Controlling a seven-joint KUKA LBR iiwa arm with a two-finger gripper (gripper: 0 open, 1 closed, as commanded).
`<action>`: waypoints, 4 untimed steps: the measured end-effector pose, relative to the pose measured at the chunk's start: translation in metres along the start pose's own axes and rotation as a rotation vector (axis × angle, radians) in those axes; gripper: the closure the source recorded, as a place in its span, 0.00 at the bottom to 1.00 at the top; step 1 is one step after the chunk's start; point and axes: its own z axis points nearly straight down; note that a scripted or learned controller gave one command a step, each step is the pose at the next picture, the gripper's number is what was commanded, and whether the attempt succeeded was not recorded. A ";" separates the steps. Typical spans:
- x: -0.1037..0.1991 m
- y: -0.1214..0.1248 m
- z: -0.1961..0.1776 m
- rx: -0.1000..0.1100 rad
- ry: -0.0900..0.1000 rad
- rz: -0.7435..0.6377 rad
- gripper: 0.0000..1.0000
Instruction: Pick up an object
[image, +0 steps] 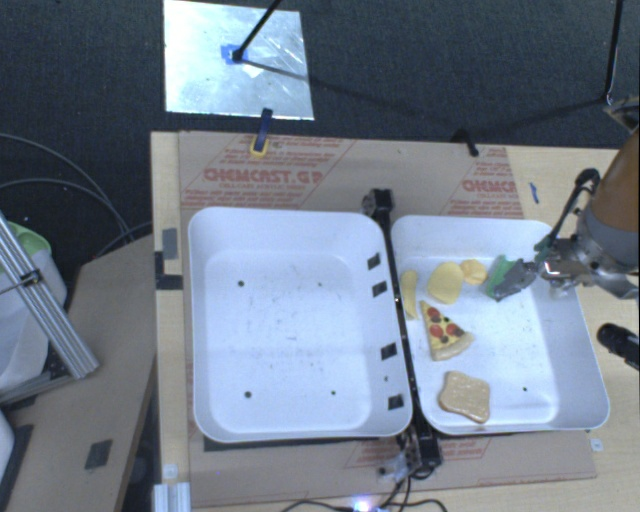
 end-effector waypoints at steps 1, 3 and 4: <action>0.064 0.012 0.127 0.001 0.002 -0.007 0.00; 0.208 -0.030 -0.160 -0.019 0.005 -0.010 0.00; 0.204 -0.031 -0.161 -0.006 0.000 -0.007 1.00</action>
